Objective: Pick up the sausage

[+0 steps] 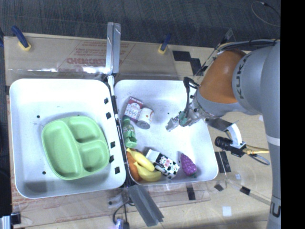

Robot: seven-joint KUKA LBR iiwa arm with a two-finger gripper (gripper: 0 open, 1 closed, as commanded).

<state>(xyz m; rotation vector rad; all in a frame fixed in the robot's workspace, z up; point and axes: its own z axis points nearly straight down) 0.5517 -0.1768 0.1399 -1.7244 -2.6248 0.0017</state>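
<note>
You'll find the sausage [131, 169], the orange-brown piece, lying in the right bin [164, 95] touching the banana's [144, 167] left side, squeezed between the banana and the bin's wall. The hand [172, 124] hangs up and to the right of the banana, well apart from it, over bare bin floor, and at this slant you cannot tell whether it is released or clenched. Just right of the banana sit a cow-patterned toy [166, 165] and purple grapes [188, 164], with a green bottle [128, 132] above the banana.
</note>
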